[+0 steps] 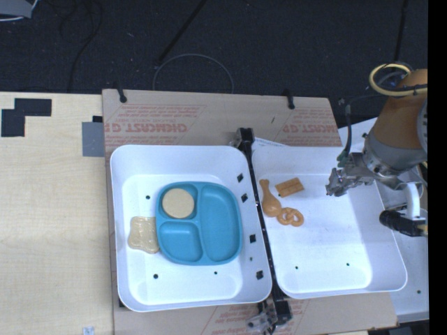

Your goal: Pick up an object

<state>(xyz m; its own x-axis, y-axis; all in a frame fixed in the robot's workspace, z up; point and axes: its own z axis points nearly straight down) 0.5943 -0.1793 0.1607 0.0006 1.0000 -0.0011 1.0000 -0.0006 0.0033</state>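
In the right bin lie three small food toys near its left wall: a tan drumstick-like piece, a brown waffle-like bar and an orange pretzel. My gripper hangs over the right bin's upper right part, about 70 px right of the waffle bar, with nothing seen between its fingers. The grey arm with its orange band enters from the right.
The left bin holds a blue divided tray with a round tan cookie in one compartment, and a pale toast-like piece beside the tray. A black divider clip sits between the bins. Cardboard lies under both.
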